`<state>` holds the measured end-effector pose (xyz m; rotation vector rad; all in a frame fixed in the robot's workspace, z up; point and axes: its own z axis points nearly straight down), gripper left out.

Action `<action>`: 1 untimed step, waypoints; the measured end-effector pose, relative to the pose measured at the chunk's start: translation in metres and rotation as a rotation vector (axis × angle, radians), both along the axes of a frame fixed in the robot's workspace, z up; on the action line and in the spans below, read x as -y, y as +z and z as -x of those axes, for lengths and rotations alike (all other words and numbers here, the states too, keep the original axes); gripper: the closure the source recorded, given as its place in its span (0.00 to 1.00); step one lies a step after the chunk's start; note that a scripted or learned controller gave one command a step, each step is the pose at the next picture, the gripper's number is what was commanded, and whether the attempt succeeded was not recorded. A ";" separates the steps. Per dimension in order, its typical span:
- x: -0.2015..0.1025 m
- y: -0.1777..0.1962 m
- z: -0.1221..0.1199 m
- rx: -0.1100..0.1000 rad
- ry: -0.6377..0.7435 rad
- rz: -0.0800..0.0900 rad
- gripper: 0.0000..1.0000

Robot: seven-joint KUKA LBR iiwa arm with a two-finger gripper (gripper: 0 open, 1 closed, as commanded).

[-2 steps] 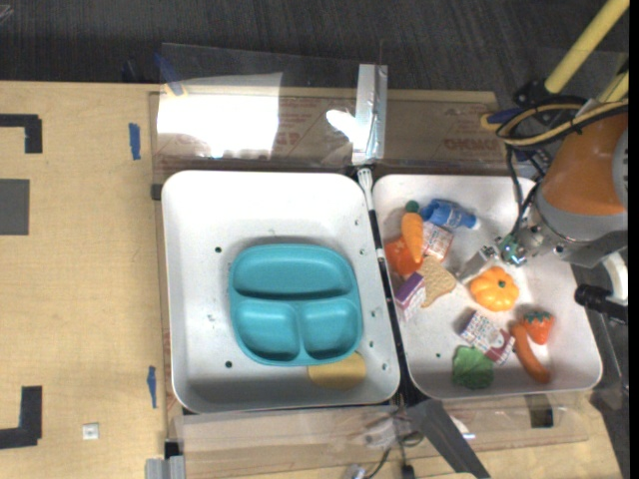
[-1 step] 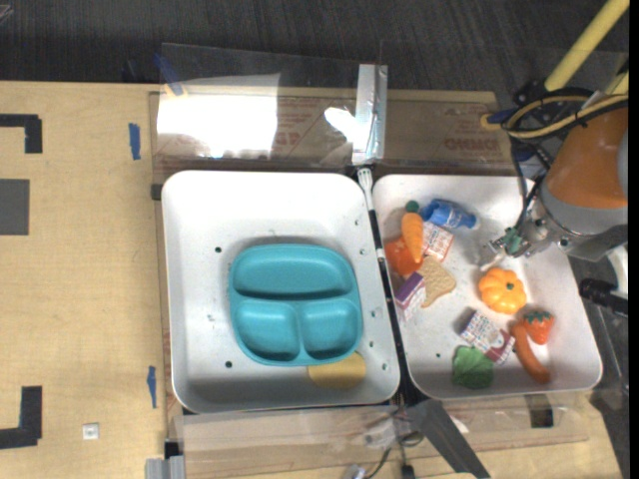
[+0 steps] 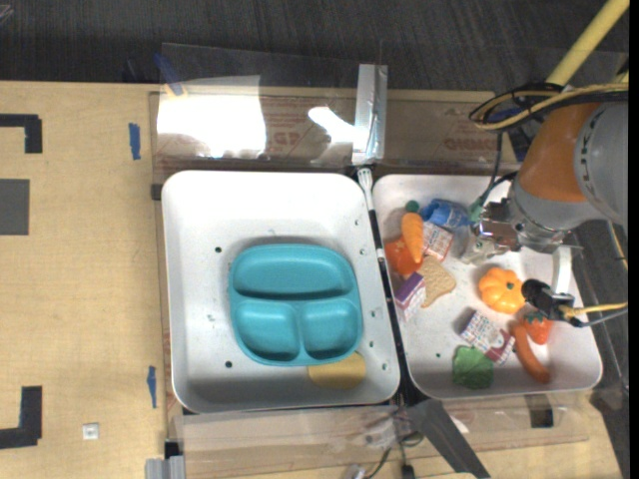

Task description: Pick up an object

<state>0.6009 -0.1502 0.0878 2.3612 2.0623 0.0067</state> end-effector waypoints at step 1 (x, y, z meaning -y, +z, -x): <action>-0.031 0.000 -0.025 -0.001 -0.424 -0.004 1.00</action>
